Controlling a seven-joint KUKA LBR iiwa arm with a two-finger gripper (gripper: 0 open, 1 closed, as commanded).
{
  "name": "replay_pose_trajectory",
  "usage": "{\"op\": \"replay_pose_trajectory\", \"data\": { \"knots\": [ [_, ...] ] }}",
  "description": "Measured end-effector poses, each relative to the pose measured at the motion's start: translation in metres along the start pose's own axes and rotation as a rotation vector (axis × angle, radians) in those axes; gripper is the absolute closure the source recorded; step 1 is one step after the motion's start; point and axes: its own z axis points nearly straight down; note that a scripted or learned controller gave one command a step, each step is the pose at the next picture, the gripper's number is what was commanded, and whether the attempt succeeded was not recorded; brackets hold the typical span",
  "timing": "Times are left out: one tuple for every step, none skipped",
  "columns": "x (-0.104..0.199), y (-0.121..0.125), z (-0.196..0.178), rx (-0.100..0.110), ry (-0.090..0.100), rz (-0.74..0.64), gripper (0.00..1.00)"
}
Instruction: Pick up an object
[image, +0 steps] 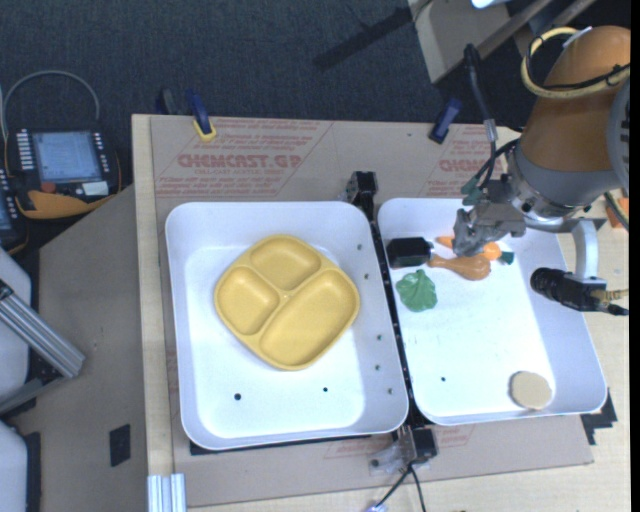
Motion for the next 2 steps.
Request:
{"op": "replay_pose_trajectory", "data": {
  "knots": [
    [0.060,-0.014,0.008,0.000,0.001,-0.001,1.00],
    [0.108,-0.022,0.005,-0.001,0.000,0.000,1.00]
  ]
}}
